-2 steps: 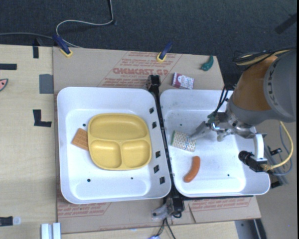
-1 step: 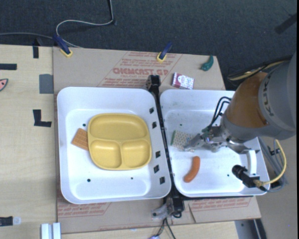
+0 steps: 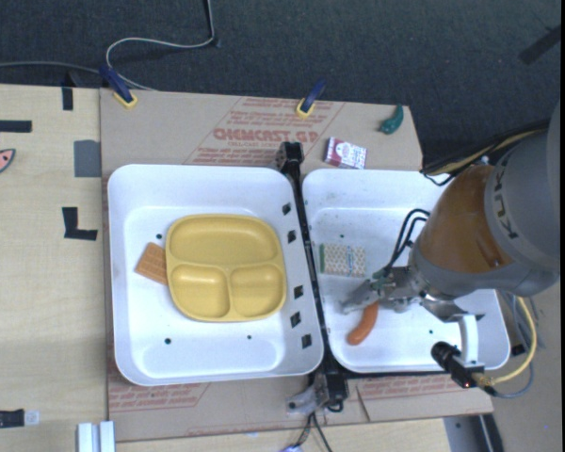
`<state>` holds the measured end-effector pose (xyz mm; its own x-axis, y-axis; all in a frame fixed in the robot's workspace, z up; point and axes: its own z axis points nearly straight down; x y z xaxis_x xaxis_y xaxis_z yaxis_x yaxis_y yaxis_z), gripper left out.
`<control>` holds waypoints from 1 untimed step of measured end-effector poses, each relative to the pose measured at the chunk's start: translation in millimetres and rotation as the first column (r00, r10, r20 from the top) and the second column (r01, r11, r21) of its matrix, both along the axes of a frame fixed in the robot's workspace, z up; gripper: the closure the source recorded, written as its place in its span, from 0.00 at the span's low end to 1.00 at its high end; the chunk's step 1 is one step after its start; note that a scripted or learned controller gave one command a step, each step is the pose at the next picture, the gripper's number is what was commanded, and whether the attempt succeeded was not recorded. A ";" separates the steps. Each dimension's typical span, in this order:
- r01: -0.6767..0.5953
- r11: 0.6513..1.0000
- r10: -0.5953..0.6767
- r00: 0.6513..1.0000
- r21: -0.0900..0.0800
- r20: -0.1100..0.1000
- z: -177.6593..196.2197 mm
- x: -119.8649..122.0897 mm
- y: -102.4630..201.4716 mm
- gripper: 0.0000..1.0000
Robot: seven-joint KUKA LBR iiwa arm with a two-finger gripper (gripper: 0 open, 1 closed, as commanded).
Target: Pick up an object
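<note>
Gripper (image 3: 361, 297) low in the right bin (image 3: 395, 185), fingers look parted and holding nothing, orange sausage-shaped toy (image 3: 363, 326) lying just below its tips, probably light, smooth, a bit rollable, best pinched across the narrow middle.

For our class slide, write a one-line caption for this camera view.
The arm's claw reaches over an orange sausage-shaped toy in the right bin; a yellow divided plate fills the left bin.

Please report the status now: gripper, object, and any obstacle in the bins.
Gripper low in right bin, just above orange sausage-shaped piece; grasp not confirmed. Patterned card lies close behind. Yellow divided plate in left bin, not in the way.
</note>
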<state>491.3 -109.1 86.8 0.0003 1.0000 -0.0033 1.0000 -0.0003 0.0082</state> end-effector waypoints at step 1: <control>0.001 1.000 -0.001 1.000 -0.001 0.000 9.4 0.1 -0.7 1.00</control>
